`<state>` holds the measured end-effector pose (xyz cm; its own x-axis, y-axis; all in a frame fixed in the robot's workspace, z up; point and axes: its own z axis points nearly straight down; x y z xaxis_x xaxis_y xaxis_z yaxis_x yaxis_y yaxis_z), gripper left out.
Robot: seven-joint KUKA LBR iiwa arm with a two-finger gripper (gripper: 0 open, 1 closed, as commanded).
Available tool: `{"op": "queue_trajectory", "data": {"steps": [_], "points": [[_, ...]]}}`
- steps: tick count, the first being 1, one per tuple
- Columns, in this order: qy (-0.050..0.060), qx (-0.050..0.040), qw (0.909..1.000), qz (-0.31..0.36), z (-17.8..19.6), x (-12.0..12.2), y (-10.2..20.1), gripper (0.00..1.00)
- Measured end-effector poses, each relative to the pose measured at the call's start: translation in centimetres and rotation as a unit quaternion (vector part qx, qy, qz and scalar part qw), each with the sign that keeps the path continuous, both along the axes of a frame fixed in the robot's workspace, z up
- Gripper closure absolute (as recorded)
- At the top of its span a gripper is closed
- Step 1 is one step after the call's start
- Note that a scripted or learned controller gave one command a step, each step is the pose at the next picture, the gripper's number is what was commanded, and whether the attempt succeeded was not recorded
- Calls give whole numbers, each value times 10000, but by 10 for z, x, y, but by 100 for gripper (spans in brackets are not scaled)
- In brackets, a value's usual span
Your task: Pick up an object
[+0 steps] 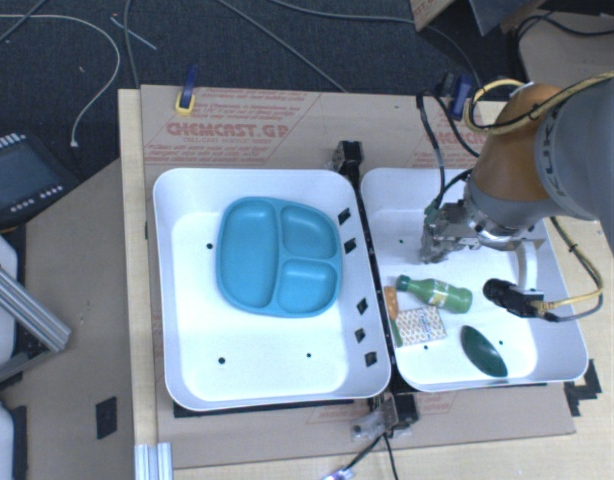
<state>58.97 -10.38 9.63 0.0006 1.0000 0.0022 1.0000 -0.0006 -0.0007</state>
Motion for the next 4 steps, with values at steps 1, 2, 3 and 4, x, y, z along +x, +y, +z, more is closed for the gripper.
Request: {"op": "queue_trajectory", "data": {"steps": [1, 2, 3, 4], "points": [[-38, -16, 10000, 6, 64, 2, -3, 100], [-37, -15, 10000, 8, 123, -6, -1, 100], [-21, -12, 10000, 8, 138, -5, -1, 100], [7, 4, 10000, 33, 126, 5, 54, 100]]}}
